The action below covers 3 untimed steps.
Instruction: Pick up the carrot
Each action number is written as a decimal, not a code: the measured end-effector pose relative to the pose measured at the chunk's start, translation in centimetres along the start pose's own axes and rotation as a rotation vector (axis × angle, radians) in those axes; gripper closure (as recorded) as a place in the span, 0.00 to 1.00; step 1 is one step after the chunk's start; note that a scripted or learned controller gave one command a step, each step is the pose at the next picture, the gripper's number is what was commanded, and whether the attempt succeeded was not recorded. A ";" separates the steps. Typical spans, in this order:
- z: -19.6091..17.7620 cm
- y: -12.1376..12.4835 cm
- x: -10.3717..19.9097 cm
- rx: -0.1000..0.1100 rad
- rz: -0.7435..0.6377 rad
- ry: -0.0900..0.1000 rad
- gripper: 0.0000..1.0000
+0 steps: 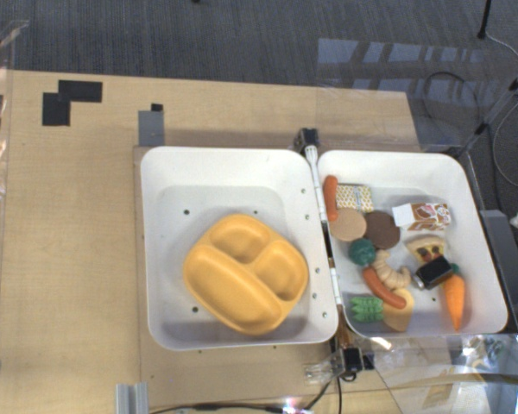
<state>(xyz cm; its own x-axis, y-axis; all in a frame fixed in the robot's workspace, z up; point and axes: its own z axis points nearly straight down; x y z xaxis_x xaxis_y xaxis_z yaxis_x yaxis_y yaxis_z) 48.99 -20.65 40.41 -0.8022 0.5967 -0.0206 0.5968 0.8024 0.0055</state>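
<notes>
Wires [350, 360] trail over the counter [78, 257] at its near edge, just in front of the right bin [479, 231]. Right behind that bin's near rim lies the carrot [454, 302]. It is a plain orange cone in the near right corner, tip towards the rim, with its leafy end pointing back into the bin. It rests on the bin floor, and nothing grips or lifts it.

A black block [433, 272] touches or almost touches its leafy end. To the left lie a redder, longer piece [384, 285], a pale chunk [399, 316] and a green bunch [363, 309], packed close together but apart from the carrot. Deeper in the bin sit two brown discs [363, 227], a teal lump [361, 250], a patterned packet [354, 197], a small printed box [423, 216] and an orange-red stick [330, 197] along the left wall. The left bin [155, 231] holds a yellow divided plate [246, 272].

As I judge it, the pick has not begun: approach, grasp and lift are all left to do. Whether the tool is spread or pressed together I cannot tell. The carrot's right side looks free, though the bin wall is close. The redder piece could be taken for it.
</notes>
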 end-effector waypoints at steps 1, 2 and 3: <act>-1.3 0.2 -0.3 -0.005 0.000 -0.017 1.00; -1.3 0.2 -0.3 -0.004 0.001 -0.017 0.00; 0.4 1.5 -1.9 0.000 -0.283 0.004 0.00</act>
<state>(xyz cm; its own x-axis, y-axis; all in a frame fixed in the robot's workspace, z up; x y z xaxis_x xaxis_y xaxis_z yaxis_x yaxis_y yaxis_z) 51.40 -20.55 40.06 -0.9372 0.3485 -0.0171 0.3485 0.9373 0.0005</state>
